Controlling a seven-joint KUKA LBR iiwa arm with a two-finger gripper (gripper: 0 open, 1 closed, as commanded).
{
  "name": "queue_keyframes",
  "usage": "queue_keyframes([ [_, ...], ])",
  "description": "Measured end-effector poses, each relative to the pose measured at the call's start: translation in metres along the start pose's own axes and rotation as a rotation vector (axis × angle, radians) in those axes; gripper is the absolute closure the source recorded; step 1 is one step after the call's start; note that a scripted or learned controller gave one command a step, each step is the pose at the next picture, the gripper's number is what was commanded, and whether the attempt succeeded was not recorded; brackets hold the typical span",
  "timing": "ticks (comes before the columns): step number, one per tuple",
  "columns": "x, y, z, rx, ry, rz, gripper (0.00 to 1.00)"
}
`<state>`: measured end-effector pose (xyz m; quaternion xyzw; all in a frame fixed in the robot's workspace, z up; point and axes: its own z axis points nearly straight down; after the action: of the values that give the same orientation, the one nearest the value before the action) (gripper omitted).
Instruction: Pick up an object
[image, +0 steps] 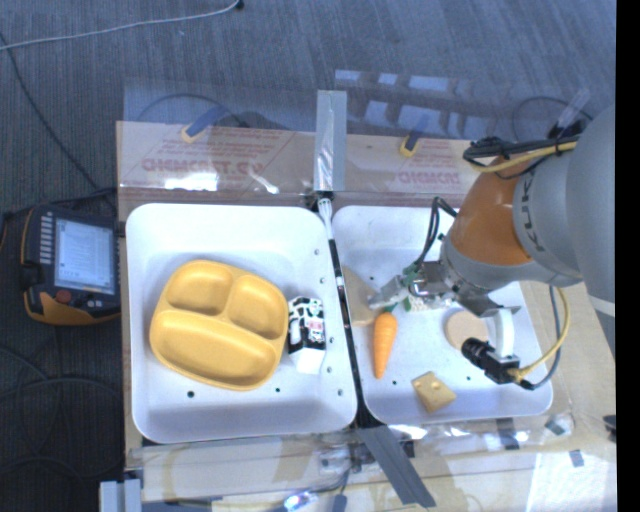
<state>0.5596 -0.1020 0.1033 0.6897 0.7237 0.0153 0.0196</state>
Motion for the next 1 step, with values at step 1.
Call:
queue_keyframes([
  [1, 0.0046, -0.0170, 0.0022, 0.006, 0.000, 0.032, 0.00],
])
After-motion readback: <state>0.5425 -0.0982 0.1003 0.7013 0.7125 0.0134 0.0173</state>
